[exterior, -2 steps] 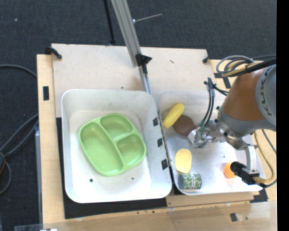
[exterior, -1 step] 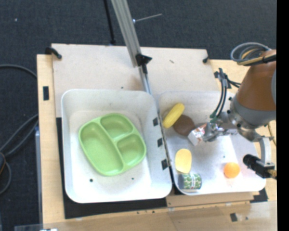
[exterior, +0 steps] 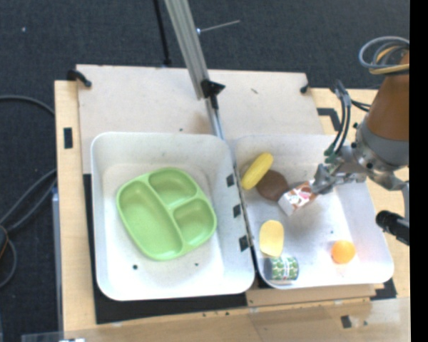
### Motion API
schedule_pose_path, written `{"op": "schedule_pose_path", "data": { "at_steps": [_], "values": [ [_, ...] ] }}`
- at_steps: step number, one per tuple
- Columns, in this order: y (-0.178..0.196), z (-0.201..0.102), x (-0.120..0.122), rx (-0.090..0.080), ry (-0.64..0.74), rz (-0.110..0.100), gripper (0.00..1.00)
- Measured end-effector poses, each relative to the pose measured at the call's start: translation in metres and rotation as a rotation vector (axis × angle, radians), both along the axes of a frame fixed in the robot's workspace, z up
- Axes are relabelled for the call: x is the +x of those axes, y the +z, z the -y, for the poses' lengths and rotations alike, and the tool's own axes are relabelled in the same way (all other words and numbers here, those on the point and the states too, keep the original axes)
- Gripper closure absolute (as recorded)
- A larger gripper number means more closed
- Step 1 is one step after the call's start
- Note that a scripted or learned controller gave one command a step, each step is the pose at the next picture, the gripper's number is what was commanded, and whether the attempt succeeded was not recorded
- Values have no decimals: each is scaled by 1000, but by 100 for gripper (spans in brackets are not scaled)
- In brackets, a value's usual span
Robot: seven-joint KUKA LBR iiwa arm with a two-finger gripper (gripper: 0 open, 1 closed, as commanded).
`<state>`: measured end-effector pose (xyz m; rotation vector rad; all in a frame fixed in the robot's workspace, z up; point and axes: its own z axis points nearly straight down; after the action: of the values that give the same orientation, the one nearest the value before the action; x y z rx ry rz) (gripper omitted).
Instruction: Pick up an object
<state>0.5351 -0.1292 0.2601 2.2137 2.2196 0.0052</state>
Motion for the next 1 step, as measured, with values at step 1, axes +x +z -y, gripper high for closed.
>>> {"op": "schedule_pose_path", "data": {
  "at_steps": [1],
  "values": [
    [-3,-52,16,3,4,-5,100]
  ]
}}
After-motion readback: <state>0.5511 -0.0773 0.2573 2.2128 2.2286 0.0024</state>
